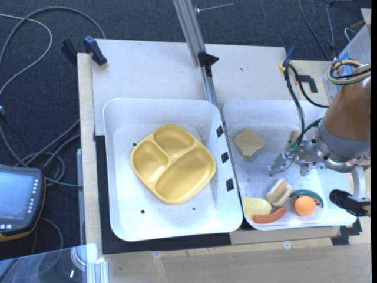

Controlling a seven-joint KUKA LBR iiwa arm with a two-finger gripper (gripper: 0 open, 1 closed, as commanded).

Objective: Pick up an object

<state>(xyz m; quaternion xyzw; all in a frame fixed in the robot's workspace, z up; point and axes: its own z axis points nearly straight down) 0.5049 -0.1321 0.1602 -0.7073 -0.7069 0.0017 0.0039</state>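
1. You have several small things in the right bin [259, 108] that could be picked up; none of them sits between the fingers. The nearest is a tan bread-like piece [249, 142], up and to the left of the fingertips, lying flat on the bin floor and apart from them.
2. Below the fingertips, near the bin's front edge, you will see a small cluster: a beige roll-shaped piece [278, 191], a pale yellow slice [255, 206] to its left, and a red sausage [268, 217] lying just in front of both, touching or nearly touching the slice.
3. To the right of that cluster sits an orange ball [304, 206], resting against a teal ring [312, 194] that curves behind it.
4. The gripper [281, 164] hangs over the middle of the right bin, its metal fingers pointing left from the grey and orange arm [347, 117]. You cannot tell from this angle whether the fingers are spread or closed; nothing shows between them.
5. Far to the left of the fingers, across the wall between the bins, the left bin [118, 158] carries a yellow divided plate [173, 163], lying flat near its middle with three compartments facing up.
6. Black cables [297, 93] run down beside the arm toward the wrist.
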